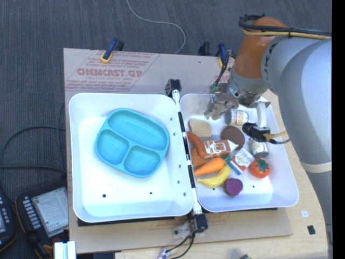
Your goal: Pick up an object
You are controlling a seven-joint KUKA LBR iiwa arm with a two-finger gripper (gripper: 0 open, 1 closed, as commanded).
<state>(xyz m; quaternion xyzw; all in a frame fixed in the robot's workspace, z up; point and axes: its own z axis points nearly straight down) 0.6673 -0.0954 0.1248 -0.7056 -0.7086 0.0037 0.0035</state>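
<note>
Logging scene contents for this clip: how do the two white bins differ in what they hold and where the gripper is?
The left bin holds one blue divided plate; the right bin holds a pile of toy food, including a carrot, a banana and a tomato. The gripper is over the right bin's far end, not over the left bin. Both are shallow, white and side by side.

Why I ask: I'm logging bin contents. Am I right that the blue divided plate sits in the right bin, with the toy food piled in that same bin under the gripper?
Not quite. The camera view shows the blue divided plate in the left bin, alone. The toy food, such as the carrot and tomato, is piled in the right bin, with the gripper above its far end.
</note>
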